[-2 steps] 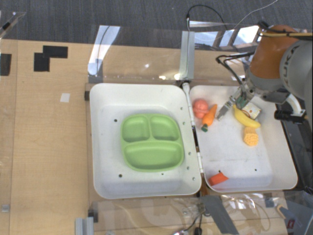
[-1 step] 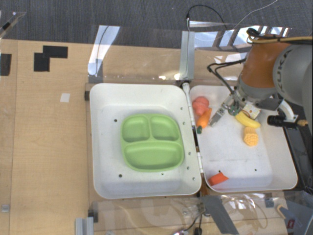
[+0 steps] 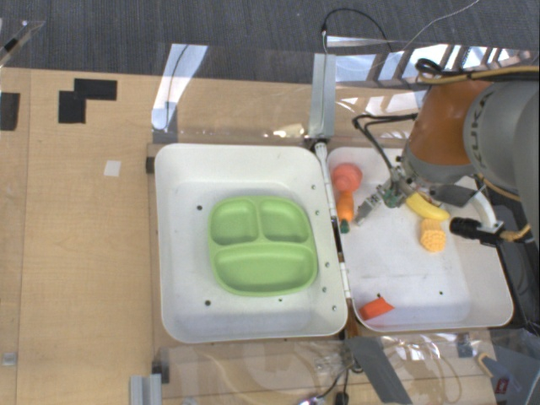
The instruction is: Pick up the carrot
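The bench (image 3: 76,251) carries two shallow white bins side by side. In the left bin (image 3: 181,310) lies a green plate (image 3: 261,245) with three compartments, and nothing lies in them. The right bin (image 3: 405,298) holds the small things. The carrot (image 3: 346,206) lies near the left wall of this bin, in its upper part; it is orange with a small green end that points to the near side, and its length runs almost along the wall. Just above the carrot, touching it or nearly touching, is a round pinkish-red fruit, maybe a peach (image 3: 347,175). The grey arm with the orange band (image 3: 439,125) comes in from the right and bends down over the upper part of the right bin. Its gripper (image 3: 364,209) points to the left and down, and its tip is just beside the carrot, on the carrot's right side. The tip is small and dark in this view, so I cannot tell how wide it stands, and I see no thing inside it; the carrot lies on the bin floor. Under the wrist is a yellow banana (image 3: 427,207), and just below it a yellow corn piece (image 3: 433,239). A small orange-red piece (image 3: 375,307) lies near the front edge of the right bin, well apart from the others.
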